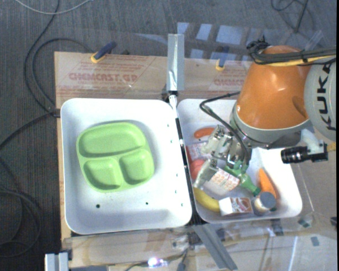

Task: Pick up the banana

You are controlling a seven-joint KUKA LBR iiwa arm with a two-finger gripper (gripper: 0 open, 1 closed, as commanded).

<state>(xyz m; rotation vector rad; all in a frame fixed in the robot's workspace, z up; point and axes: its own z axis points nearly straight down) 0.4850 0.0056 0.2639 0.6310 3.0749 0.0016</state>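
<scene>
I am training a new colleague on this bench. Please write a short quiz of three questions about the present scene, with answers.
1. True or false: the banana lies in the same bin as the green divided tray.
2. Which lies nearest the banana? A) carrot B) small carton C) blue clamp
3. Fill in: the gripper is over the ____ bin in the camera view.

Key: 1 false, it lies in the right bin; 2 B; 3 right.
</scene>
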